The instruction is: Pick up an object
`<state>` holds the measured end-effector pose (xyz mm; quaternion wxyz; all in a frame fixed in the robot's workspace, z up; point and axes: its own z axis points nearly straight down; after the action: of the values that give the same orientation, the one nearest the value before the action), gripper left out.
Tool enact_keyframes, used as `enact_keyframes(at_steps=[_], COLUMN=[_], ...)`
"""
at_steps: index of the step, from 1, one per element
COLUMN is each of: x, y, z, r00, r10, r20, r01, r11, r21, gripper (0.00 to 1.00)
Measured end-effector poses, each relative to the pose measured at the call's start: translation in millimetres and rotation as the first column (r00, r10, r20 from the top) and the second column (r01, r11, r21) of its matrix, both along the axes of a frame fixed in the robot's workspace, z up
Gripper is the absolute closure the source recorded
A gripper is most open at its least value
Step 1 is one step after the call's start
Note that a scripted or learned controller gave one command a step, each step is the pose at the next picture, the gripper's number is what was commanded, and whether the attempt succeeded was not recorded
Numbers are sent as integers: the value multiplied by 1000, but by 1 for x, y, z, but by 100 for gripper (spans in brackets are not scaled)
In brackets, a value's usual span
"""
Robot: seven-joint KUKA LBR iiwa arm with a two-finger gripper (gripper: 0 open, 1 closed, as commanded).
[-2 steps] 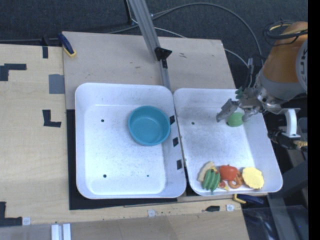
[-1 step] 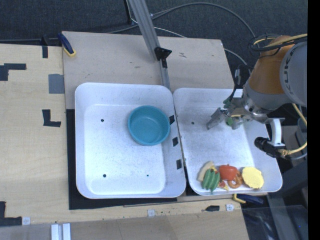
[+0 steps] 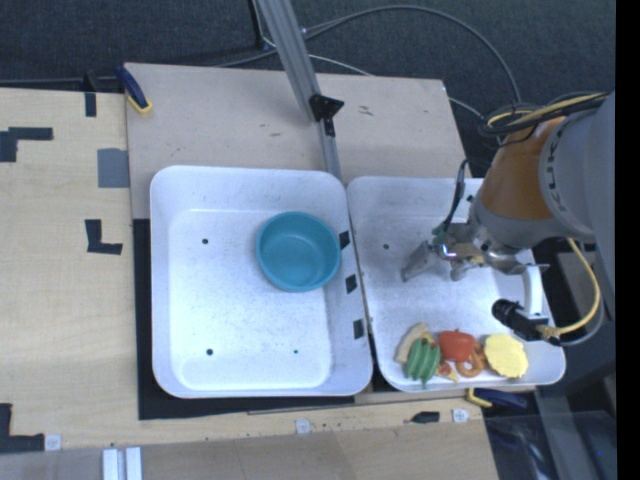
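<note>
left bin (image 3: 180,268) carries one blue bowl (image 3: 298,251), upright, a bit right of centre, well apart from everything else; sits open side up so a rim grab would be the only way in, and it's the far reach for an arm (image 3: 545,173) coming from the right. right bin (image 3: 385,213) has the candidates: a cluster along its near edge, tan piece (image 3: 411,342), green veg (image 3: 424,359), red piece (image 3: 457,345), orange ring-ish bit (image 3: 469,367), yellow piece (image 3: 506,356), all touching or just beside each other, likely slid there against the wall. tight pack means a finger has little gap to drop into; yellow one at the end looks the easiest to isolate. pincer (image 3: 425,260) hangs over the bare middle of the right bin, away from the cluster, tilted toward the left; fingers look spread with nothing between them, so open and empty, though the view is small. my read: pre-grasp, nothing picked yet, and it needs to shift toward the near edge to reach anything. table (image 3: 60,268) around the bins just has tape marks.
</note>
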<state>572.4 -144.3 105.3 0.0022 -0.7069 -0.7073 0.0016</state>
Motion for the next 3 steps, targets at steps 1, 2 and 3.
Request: enact_keyframes(at_steps=[1,2,3], x=[0,0,1], y=[0,-1,-6], z=[-16,-5,56], r00=[1000,1000,1000], r10=[0,-1,0], r20=[6,7,10], r01=[0,1,0], r11=[1000,1000,1000], r21=[-1,-3,-2], gripper=[0,100,100])
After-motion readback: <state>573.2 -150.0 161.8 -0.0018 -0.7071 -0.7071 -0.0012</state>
